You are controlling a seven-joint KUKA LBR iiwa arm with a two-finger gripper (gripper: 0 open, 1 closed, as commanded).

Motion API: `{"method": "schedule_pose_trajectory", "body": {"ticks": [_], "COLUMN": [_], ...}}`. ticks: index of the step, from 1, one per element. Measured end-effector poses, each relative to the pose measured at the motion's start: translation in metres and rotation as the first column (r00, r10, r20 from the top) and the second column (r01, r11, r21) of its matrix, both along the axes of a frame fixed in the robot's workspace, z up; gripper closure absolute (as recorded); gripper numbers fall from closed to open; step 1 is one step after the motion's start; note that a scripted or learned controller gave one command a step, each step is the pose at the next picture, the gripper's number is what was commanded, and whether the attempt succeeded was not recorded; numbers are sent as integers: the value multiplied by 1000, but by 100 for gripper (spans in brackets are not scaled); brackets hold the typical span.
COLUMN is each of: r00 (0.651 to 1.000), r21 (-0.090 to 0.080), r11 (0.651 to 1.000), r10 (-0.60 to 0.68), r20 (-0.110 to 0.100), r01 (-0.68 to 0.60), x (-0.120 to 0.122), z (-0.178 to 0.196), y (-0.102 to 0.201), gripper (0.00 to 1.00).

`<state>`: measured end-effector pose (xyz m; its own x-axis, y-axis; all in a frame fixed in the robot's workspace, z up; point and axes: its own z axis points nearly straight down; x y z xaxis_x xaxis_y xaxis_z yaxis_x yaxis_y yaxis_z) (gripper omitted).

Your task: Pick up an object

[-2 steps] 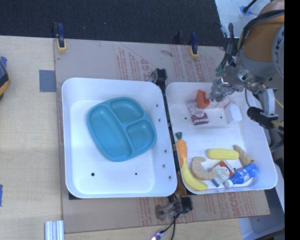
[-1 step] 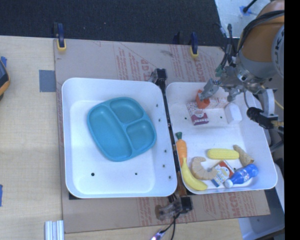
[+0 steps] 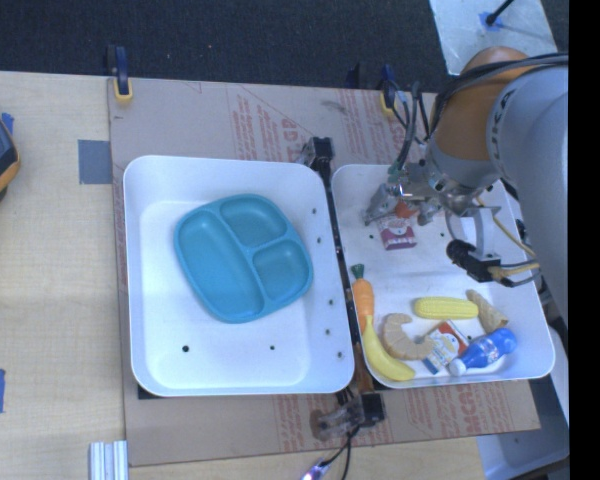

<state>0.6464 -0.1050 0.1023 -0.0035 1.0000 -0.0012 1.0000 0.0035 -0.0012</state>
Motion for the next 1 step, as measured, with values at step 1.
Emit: {"method": "schedule_pose_trajectory", "body": {"ticks": [1], "r00": [1000], "r21": [1], "r11": [1000], "r10": [-1], "r20": [-1], "r01": [1], "x": [10], "z": [-10], "y": [-45], "gripper": [0]}}
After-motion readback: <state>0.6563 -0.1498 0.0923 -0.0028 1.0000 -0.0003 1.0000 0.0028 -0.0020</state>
